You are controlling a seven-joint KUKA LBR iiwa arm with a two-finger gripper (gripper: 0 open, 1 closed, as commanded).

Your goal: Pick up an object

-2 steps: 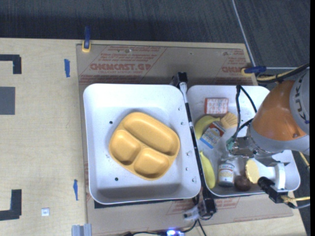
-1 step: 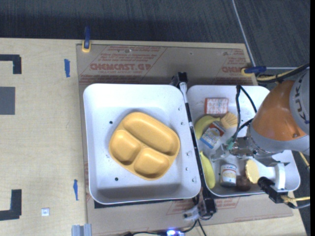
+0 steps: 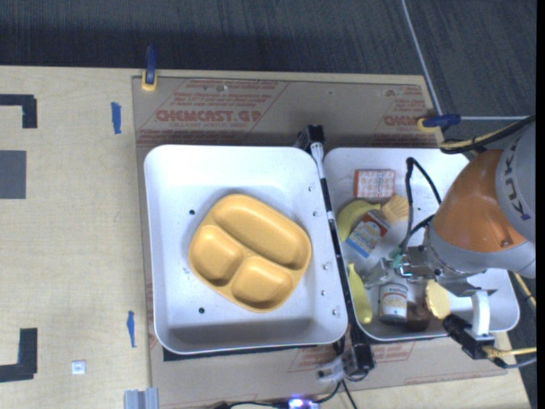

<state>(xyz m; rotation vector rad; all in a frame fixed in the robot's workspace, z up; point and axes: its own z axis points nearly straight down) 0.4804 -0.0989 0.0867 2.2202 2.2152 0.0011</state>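
The right bin (image 3: 504, 312) holds a pile of small objects: a red-and-white packet (image 3: 375, 182), a yellow round item (image 3: 355, 214), a small blue-and-red carton (image 3: 367, 233), a small jar with a white label (image 3: 393, 300) and a yellow strip (image 3: 358, 295) along the left wall. My gripper (image 3: 403, 267) reaches down from the orange-banded wrist (image 3: 481, 216) into the middle of this pile, just above the jar. The fingers are lost among the clutter.
In the left bin (image 3: 166, 177) lies a large yellow three-compartment tray (image 3: 248, 251). A black divider clip (image 3: 314, 136) sits between the bins at the back. Cables and a white fitting (image 3: 479, 313) hang near the right bin's front right corner.
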